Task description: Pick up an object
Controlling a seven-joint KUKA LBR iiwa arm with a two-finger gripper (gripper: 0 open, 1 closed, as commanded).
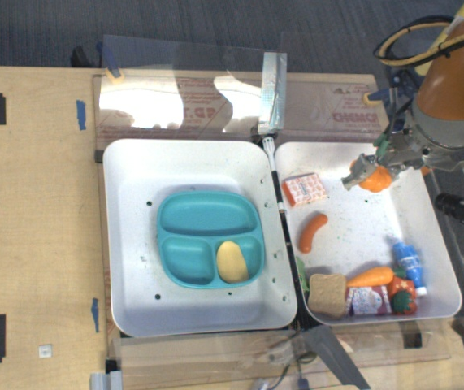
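Your target looks to be the small orange object (377, 180) in the far right part of the right bin (447, 254), up near its far wall. The end effector (367, 171) sits right on it: grey fingers reach in from the right and appear to close around the orange piece, one finger tip poking out to its left. You can take it as a grasp, narrowly closed on the object, though the contact is small in the view and you cannot be sure how firm it is. Whether the object is off the bin floor or resting on it is not clear either.

You would judge the step as the grasp itself or the start of the lift. The next move calls for a straight rise, keeping the grip steady so the object does not slip, and clearing the bin wall just beyond.

Nearer in the same bin lie a red-and-white packet (305, 189), a red sausage (313, 231), a bread slice (327, 292), a carrot (371, 278) and a blue bottle (408, 264). The left bin (126, 242) holds a teal divided tray (207, 214) with a yellow potato-like piece (232, 262) in its near right compartment
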